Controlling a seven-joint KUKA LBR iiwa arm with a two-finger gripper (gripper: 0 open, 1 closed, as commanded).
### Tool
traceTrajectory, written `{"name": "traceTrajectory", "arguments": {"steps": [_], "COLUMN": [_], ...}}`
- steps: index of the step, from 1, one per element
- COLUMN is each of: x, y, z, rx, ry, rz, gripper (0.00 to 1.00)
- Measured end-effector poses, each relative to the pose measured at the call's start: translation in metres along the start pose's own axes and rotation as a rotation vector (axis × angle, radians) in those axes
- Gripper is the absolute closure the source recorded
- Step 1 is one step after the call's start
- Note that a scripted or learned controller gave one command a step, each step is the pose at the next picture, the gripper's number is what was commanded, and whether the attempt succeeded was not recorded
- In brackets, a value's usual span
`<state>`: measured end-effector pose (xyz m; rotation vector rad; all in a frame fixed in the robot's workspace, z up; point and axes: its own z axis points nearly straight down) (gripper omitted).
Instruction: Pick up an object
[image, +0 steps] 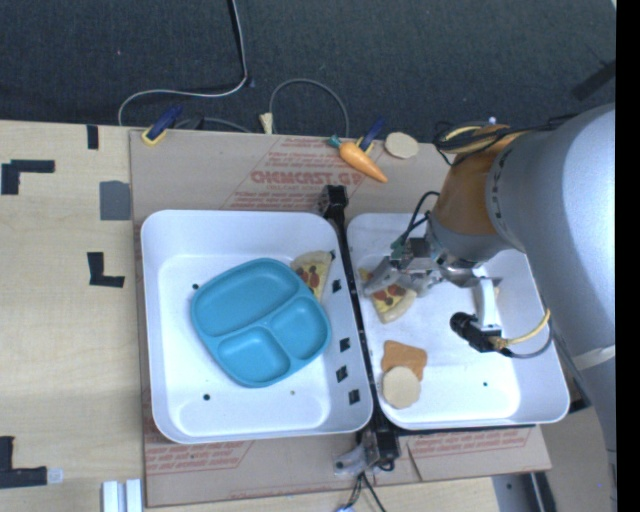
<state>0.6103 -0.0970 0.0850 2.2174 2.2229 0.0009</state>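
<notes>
My gripper (398, 276) is low in the right bin (505, 395), near its left wall. It hangs right over a toy pizza slice (391, 300), touching or almost touching the slice's upper edge. In front of it lie an orange toast piece (405, 356) and a round tan cracker (401, 387), both loose on the bin floor. A second pizza slice (314, 268) sits in the left bin (175, 300), next to a blue divided plate (260, 320).
A toy carrot (362, 161) and a pale round disc (401, 146) lie on the cardboard behind the bins. The grey arm with its orange band (470, 190) covers the right bin's far right corner. A black divider (345, 290) runs between the bins.
</notes>
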Motion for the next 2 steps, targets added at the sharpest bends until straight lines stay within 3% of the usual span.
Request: {"name": "traceTrajectory", "arguments": {"steps": [1, 2], "x": [0.001, 0.002], "y": [0.059, 0.014], "z": [0.0, -0.002], "rx": [0.007, -0.003], "ry": [-0.005, -0.002], "rz": [-0.003, 0.002], "gripper": [0.0, 0.0]}}
